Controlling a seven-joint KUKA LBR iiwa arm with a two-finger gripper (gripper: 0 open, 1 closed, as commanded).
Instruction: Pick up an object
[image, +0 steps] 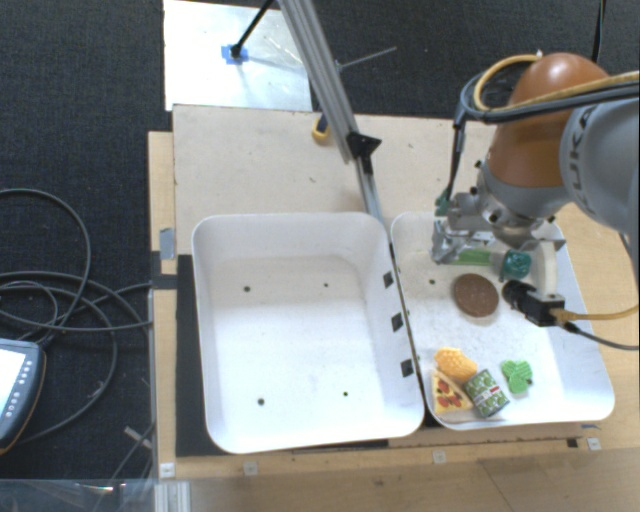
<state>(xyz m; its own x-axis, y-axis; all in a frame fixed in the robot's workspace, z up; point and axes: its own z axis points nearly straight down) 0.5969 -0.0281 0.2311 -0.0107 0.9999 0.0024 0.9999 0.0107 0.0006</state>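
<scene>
The hand (452, 243) hangs low over the right bin (590, 385), at its far end; whether it is wide or narrow, I cannot tell. A brown disc (475, 296) lies just beside it. Near the front edge sit a can (488, 392), a yellow piece (455, 364) and a green toy (517, 375).

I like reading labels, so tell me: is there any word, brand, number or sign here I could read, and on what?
None can be read.
Small green can in the right bin: printed label, too small and blurred to read.
Flat yellow and red packet beside it: a print, no legible letters.
Device screen at the left edge: glowing, nothing legible.
</scene>
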